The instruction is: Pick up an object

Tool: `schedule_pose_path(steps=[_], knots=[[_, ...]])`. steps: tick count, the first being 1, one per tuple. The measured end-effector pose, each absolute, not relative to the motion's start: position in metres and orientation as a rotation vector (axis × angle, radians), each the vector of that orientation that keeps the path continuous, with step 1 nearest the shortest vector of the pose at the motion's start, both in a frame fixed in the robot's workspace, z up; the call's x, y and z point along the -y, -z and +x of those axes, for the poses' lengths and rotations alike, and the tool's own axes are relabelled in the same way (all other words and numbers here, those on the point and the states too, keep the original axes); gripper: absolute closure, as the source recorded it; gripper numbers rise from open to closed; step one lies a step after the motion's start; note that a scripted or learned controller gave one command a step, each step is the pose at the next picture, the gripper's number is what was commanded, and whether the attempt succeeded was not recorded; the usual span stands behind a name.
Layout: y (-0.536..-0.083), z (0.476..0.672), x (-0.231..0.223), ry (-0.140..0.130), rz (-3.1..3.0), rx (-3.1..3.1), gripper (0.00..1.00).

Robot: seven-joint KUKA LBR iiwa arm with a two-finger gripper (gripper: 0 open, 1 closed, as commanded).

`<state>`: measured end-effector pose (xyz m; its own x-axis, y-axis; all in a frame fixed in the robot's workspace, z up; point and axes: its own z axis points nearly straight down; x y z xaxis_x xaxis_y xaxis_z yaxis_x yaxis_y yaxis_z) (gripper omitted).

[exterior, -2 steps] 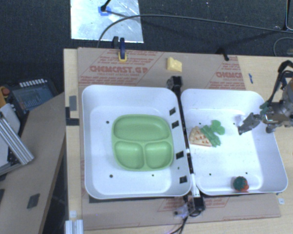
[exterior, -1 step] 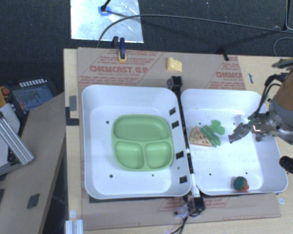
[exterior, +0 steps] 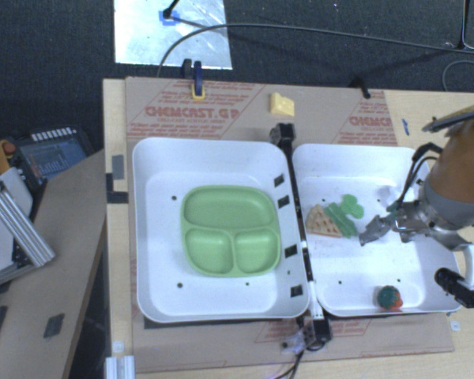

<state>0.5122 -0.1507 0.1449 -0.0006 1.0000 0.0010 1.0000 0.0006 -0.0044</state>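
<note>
Grey arm is reaching in from the frame's right, its gripper (exterior: 373, 231) hanging low over the right bin (exterior: 355, 158); whether it is parted or closed I cannot tell. Just left, green pieces (exterior: 346, 214) are lying against a waffle wedge (exterior: 322, 222). Lower down, a small ball (exterior: 389, 296) is sitting. A green tray (exterior: 227, 229) is occupying the left bin (exterior: 154, 235).

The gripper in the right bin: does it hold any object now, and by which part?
Nothing is held. The gripper hangs just right of the green toy and the waffle piece, with no object between its fingers.
</note>
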Motion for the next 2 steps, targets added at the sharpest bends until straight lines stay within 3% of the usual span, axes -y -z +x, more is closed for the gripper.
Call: schedule_pose_path(steps=[1,2], knots=[[-0.098,0.52,0.146,-0.001,-2.218,2.221,0.0],[-0.111,0.522,0.147,0.002,-2.223,2.224,1.0]])
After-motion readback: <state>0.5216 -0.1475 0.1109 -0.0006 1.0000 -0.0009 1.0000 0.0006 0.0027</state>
